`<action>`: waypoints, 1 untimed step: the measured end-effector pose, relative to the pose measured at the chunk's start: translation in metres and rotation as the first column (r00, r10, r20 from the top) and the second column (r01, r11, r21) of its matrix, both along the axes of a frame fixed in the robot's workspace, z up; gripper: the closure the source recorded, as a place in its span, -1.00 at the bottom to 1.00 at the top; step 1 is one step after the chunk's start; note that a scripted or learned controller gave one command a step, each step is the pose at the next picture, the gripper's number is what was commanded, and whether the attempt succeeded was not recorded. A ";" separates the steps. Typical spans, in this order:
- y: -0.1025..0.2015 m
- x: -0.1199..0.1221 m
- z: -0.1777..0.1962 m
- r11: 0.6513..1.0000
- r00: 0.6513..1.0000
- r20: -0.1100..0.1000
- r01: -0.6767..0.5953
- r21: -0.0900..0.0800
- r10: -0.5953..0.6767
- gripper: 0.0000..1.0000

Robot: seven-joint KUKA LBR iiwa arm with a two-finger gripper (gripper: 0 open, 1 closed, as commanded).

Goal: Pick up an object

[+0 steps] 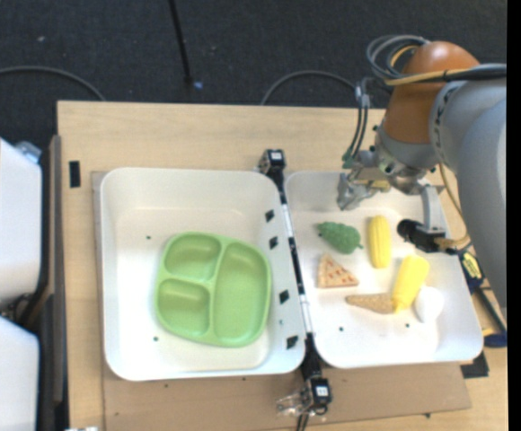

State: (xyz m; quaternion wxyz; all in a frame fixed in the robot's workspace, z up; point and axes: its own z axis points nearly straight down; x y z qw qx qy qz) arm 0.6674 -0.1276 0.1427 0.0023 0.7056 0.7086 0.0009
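One fixed camera looks down slantwise on both bins [117, 241], arm [476, 133] at right.

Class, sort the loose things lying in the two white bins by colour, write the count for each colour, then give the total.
Green: 2, the divided plate and the leafy vegetable
Yellow: 2, the corn cob and the yellow block
Orange-tan: 2, the pizza slice and the tan wedge
White: 1, the white egg-like piece
Total: 7
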 end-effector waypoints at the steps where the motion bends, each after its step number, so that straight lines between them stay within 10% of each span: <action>1: -0.011 0.000 0.052 1.000 1.000 0.002 0.004 0.000 -0.004 1.00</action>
